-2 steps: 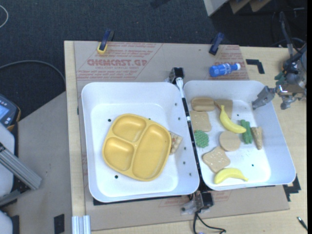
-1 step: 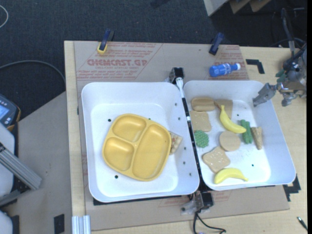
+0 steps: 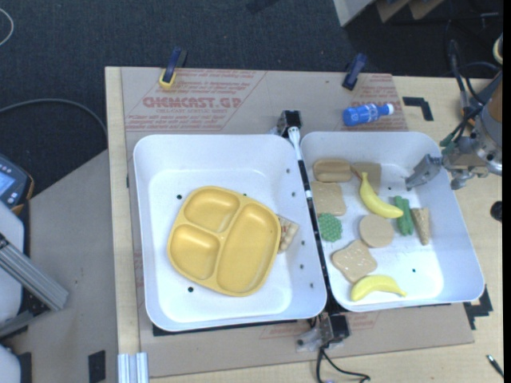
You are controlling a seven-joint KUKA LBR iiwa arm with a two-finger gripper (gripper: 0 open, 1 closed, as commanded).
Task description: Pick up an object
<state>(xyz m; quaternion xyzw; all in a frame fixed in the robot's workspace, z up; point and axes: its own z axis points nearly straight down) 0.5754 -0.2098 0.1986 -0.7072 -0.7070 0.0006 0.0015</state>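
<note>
- Yellow banana [image 3: 375,199] lies in the right bin [image 3: 455,206], its long axis slanting down and away from the gripper [image 3: 437,172].
- From the banana, the gripper hangs just up and right, fingers spread apart, holding nothing.
- Green stick [image 3: 404,215] lies just beside the banana's lower end.

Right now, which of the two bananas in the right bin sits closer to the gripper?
The upper banana, lying at a slant beside the green piece in the middle of the right bin. The gripper hangs just up and right of it; the other banana lies at the bin's near edge.
</note>
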